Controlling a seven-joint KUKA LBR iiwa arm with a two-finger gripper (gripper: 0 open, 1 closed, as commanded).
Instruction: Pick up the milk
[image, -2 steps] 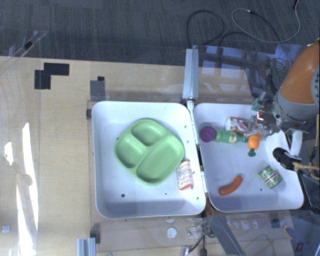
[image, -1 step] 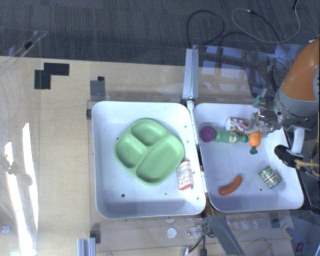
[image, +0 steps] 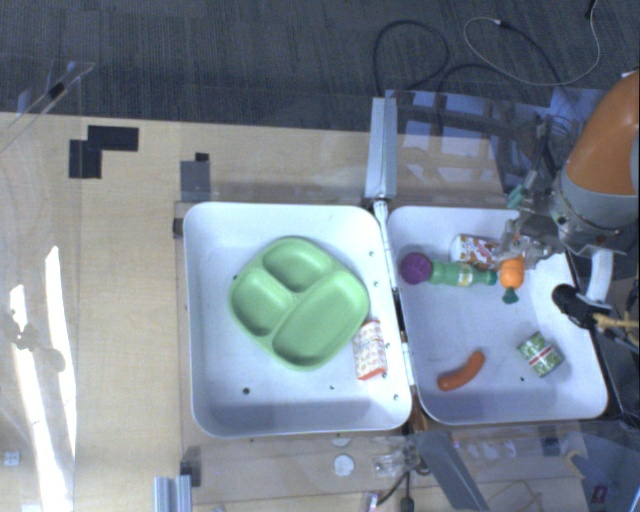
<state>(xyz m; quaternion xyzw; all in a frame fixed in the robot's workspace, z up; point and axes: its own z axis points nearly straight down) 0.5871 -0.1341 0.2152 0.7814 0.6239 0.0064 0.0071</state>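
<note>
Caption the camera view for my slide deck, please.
KUKA arm's gripper hovers over the right bin; milk carton lies beside green plate in the left bin.

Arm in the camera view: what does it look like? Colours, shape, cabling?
The arm is a rounded grey body with a broad orange band above the wrist. Below it sits a cluttered grey metal tool with a small green-tipped part, then white and black parts lower down. Dark cables lie on the floor behind.

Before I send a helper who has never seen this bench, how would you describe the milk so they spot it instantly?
Start at the left white bin, which holds a green three-compartment plate. Just off that plate's lower right edge, against the bin's right wall, lies a small white carton with red print, on its side. Nothing else in that bin is white and boxy.
</note>
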